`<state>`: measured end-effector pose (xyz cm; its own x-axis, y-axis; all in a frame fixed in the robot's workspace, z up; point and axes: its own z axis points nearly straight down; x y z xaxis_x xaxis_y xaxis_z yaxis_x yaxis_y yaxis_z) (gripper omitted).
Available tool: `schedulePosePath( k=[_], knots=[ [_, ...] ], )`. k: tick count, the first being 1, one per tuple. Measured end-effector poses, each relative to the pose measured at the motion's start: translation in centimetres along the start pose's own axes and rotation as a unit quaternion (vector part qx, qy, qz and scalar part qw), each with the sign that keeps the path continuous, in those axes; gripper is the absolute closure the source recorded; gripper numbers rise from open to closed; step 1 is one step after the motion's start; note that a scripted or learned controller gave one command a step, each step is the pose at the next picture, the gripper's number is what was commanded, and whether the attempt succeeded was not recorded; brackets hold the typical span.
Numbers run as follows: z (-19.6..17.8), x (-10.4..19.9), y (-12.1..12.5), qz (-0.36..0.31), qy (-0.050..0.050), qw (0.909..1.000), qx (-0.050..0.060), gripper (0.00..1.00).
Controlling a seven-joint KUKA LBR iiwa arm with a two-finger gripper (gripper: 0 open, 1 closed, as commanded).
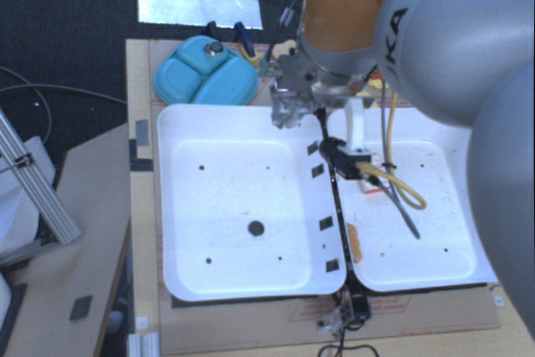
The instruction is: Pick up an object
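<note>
We see the jaws point(288, 114) hover above the bins' divider; we cannot tell their spread. The dark disc point(256, 227) in the left bin point(180, 180) looks small, flat and stiff, so we judge it light but hard to pinch, best taken across its edges.

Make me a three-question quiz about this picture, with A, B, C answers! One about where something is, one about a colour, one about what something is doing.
1. Where is the small dark round thing?
A. in the left bin
B. in the right bin
C. on the floor

2. What colour is the divided tray behind the bins?
A. red
B. blue
C. yellow

3. Where is the robot's hand?
A. flat in the left bin's middle
B. above the back edge, near where the bins meet
C. resting on the tray

Answers: 1 A, it lies on the left bin's floor. 2 B, the tray is light blue. 3 B, the hand hangs by the bins' back rims.
</note>
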<state>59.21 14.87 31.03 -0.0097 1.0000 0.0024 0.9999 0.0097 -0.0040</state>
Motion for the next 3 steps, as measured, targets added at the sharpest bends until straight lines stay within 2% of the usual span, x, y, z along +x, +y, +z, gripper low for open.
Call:
schedulePosePath(
  k=[1, 2, 3],
  knots=[
    [-6.7, -2.9, -3.6, 0.006, 0.000, 1.0000, -0.006, 1.00],
    [0.4, 0.5, -0.2, 0.002, -0.001, 1.0000, -0.002, 1.00],
    [-2.0, -1.2, -5.8, 0.005, -0.001, 1.0000, -0.002, 1.00]
  ],
)
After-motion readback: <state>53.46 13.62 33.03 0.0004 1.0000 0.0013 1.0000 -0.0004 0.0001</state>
